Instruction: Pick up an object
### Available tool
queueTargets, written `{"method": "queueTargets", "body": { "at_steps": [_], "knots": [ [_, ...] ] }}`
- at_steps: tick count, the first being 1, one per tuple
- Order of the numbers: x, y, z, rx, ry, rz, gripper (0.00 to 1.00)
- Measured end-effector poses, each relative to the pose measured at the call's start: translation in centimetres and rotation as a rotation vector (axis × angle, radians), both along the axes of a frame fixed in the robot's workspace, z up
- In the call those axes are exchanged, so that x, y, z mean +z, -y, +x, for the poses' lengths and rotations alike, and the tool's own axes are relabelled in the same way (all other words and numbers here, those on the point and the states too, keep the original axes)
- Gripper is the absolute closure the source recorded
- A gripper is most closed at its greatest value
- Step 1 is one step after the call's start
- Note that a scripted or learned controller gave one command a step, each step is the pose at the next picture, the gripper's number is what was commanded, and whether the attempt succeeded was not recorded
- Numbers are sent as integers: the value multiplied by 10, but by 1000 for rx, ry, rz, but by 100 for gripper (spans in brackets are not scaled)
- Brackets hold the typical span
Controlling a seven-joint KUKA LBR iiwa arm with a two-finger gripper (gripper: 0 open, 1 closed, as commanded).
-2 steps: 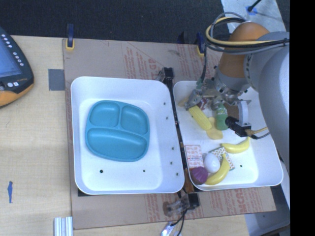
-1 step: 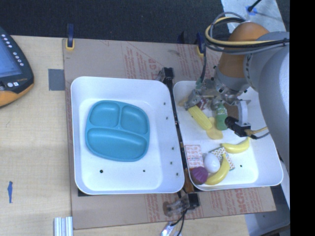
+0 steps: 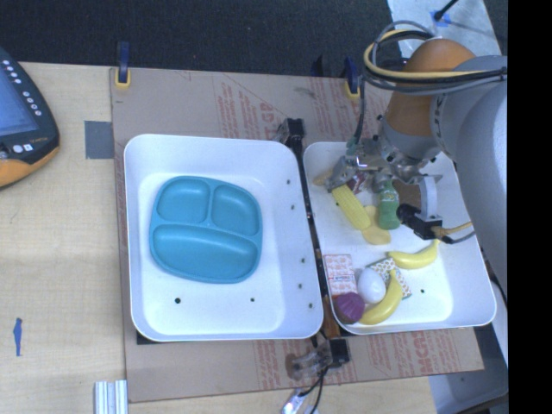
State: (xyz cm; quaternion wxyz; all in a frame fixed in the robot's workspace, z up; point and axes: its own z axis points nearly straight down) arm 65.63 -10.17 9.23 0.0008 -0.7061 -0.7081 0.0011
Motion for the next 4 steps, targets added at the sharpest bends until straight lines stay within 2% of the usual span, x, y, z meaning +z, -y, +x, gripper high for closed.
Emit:
{"method": "queueTargets", "body": {
  "at_steps": [3,4],
  "knots": [
    [0,1,0,0,-1,0,0],
    [-1,0,-56,0,-6,0,0]
  ]
}}
